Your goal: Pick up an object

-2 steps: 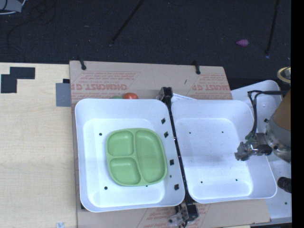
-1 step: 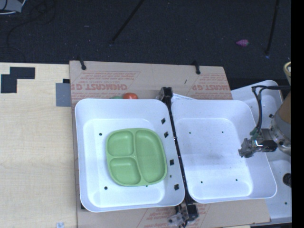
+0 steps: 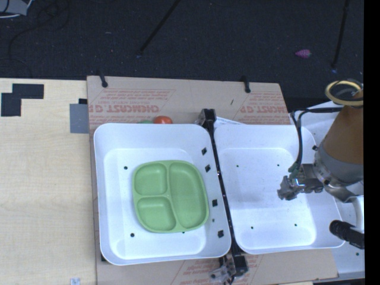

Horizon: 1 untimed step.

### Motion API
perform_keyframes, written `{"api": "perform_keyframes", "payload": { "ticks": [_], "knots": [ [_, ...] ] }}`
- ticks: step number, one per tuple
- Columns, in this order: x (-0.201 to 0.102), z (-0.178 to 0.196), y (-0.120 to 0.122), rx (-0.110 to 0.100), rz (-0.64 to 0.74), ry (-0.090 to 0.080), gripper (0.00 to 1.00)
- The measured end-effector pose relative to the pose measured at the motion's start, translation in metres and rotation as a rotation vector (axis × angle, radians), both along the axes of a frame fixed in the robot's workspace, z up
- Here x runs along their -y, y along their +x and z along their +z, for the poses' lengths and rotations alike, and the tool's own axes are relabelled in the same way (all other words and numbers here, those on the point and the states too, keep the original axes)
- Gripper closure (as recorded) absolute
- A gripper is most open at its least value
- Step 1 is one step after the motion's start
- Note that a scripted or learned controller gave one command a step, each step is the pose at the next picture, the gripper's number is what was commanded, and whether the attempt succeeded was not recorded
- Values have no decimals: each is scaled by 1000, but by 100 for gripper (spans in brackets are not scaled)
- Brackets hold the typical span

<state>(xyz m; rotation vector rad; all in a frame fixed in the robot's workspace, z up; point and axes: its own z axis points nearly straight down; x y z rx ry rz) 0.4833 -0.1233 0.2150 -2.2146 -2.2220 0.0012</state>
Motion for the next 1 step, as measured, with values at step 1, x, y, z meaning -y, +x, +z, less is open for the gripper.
{"api": "perform_keyframes", "payload": {
  "ticks": [1],
  "knots": [
    [-61,8,4,1,3,0,100]
  ]
}}
